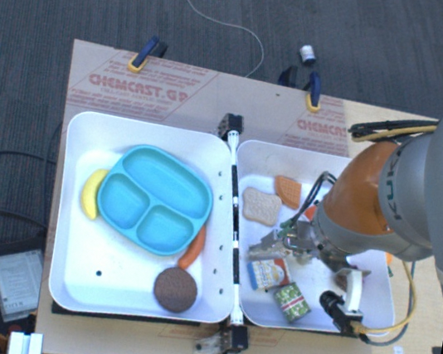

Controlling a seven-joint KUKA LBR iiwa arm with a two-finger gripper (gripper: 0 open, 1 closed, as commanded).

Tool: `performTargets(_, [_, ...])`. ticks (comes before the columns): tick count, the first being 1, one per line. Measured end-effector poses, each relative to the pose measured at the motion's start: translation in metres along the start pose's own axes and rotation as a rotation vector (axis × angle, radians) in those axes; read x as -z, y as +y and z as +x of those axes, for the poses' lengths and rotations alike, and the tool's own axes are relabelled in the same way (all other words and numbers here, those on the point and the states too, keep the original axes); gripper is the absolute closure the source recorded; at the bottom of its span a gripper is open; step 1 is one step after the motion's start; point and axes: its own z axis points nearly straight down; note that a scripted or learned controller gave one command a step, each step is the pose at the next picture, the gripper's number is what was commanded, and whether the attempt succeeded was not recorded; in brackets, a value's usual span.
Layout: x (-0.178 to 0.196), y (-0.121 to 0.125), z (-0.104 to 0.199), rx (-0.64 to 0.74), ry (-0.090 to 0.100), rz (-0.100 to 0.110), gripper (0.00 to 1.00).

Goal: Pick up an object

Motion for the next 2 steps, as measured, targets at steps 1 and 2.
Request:
performTargets(1, [0.011,0.002,0.0,0.0,0.0,-0.006,1.0])
performTargets(2, [0.098,0.085,0.039,0.002,-0.001,-0.002,1.0])
